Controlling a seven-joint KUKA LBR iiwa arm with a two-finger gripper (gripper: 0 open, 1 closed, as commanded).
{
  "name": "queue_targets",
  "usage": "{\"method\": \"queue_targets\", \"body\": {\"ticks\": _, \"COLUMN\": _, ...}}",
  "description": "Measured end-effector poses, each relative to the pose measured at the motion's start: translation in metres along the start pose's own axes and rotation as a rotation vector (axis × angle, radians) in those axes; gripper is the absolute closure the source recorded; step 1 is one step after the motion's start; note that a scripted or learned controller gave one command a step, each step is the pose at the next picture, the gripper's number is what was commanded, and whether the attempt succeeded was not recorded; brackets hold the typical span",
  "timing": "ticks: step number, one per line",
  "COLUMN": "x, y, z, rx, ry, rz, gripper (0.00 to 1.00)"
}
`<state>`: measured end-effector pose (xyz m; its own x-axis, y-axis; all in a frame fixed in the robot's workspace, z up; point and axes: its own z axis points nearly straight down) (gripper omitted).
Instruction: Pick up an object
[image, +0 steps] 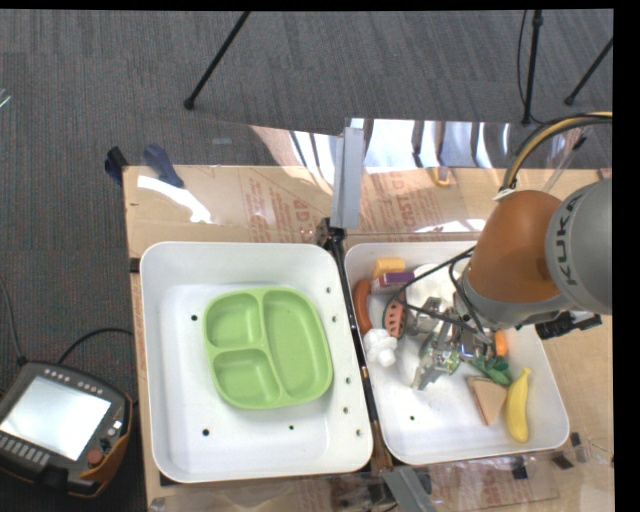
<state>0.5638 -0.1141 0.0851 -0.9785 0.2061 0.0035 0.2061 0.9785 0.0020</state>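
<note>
My gripper (432, 370) hangs low over the middle of the right bin (440, 435), its metal fingers pointing down at the bin floor with a small gap between them and nothing held. Around it lie toy foods: a white lump (380, 348) to its left, a hot dog (361, 300) by the bin's left wall, a yellow and purple block (391, 270) at the back, a red piece (393, 316), a brown bread slice (488, 400), a green piece (493, 372) and a banana (518, 405) to the right.
The left bin (170, 440) holds a green divided plate (267, 346). The arm's orange wrist (515, 260) covers the right bin's back right part. A tablet (60, 420) lies on the floor at lower left. The divider (355, 350) runs between the bins.
</note>
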Motion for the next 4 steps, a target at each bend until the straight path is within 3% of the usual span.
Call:
{"method": "queue_targets", "body": {"ticks": 1, "x": -0.064, "y": 0.032, "z": 0.0, "rx": 0.004, "ry": 0.006, "rz": -0.142, "gripper": 0.0}}
{"method": "queue_targets", "body": {"ticks": 2, "x": -0.072, "y": 0.022, "z": 0.0, "rx": 0.001, "ry": 0.002, "rz": -0.069, "gripper": 0.0}}
{"method": "queue_targets", "body": {"ticks": 3, "x": -0.01, "y": -0.046, "z": -0.001, "rx": 0.001, "ry": -0.001, "rz": 0.005, "gripper": 0.0}}
{"method": "queue_targets", "body": {"ticks": 4, "x": 0.038, "y": 0.012, "z": -0.001, "rx": 0.004, "ry": -0.003, "rz": 0.021, "gripper": 0.0}}
